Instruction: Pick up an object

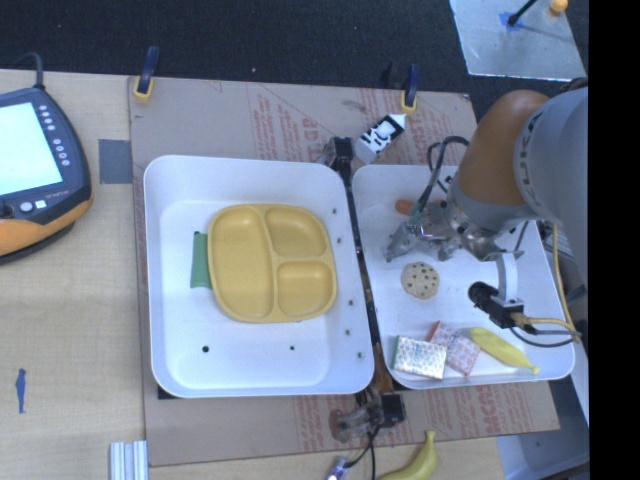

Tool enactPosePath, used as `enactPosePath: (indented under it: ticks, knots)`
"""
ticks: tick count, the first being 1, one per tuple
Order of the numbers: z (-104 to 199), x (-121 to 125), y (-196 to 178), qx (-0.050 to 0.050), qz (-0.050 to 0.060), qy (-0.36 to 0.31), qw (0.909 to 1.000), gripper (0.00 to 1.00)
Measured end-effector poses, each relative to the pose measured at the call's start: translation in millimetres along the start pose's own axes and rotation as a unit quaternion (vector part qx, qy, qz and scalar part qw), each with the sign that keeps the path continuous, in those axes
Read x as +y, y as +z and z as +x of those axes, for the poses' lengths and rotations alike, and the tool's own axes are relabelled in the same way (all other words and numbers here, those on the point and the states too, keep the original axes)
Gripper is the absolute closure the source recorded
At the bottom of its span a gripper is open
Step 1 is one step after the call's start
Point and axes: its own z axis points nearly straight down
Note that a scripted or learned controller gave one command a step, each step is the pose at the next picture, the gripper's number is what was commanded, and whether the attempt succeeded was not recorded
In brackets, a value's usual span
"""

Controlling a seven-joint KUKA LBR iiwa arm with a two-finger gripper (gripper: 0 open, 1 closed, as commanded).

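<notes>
1. We see the arm [520, 158] reaching in over the right bin [380, 268], its grey body and orange band hiding much of that bin's far corner; the end effector [425, 243] sits low over the bin floor, and whether its fingers stand apart or together we cannot tell.
2. A small orange item [403, 207] just beyond the end effector is partly covered by it and too small to identify.
3. Just in front of the end effector, apart from it, lies a round cookie [420, 280], pale tan with dark specks, flat on the white floor.
4. Further toward the near rim lie a patterned square packet [420, 357], a reddish packet [458, 350] touching it, and a yellow banana [503, 349] beside them.
5. Off to the end effector's side, in the left bin [170, 298], a yellow divided plate [271, 262] rests partly over a green object [200, 260], only an edge of which shows.
6. A second banana [418, 460] on the desk [70, 348] is cut off at the frame's lower edge.
</notes>
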Motion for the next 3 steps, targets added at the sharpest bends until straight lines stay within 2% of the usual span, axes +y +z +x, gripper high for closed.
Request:
enactPosePath:
  ticks: [1,2,3]
  knots:
    - [-25,-34,0,-0.001,0.001,0.0,1.0,0.0]
    - [-26,-31,-13,-0.001,-0.002,-0.002,1.0,1.0]
    - [6,-77,-80,0.0,0.0,-0.002,1.0,1.0]
